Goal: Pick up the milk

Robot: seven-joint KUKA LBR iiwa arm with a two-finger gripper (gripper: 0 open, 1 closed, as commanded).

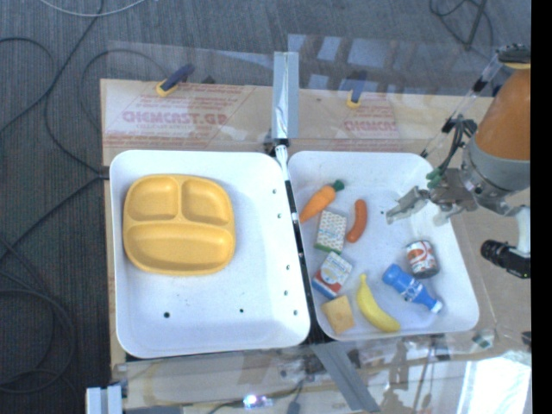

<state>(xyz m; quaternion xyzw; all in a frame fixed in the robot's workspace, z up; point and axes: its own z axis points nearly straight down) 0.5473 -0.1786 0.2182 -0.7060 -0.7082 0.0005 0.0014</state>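
Observation:
The milk [334,273] is a small white carton with red and blue print. It lies in the right bin [379,166] near its left wall, between a speckled cream box [331,229] and a yellow cheese block [339,314]. My gripper [424,206] hovers over the right side of that bin, up and to the right of the milk and well apart from it. Its fingers are spread open with nothing between them.
The right bin also holds a carrot [317,199], a red sausage [356,220], a banana [374,305], a blue bottle [411,288] and a small can [421,258]. A yellow divided plate [178,223] sits in the left bin [216,317].

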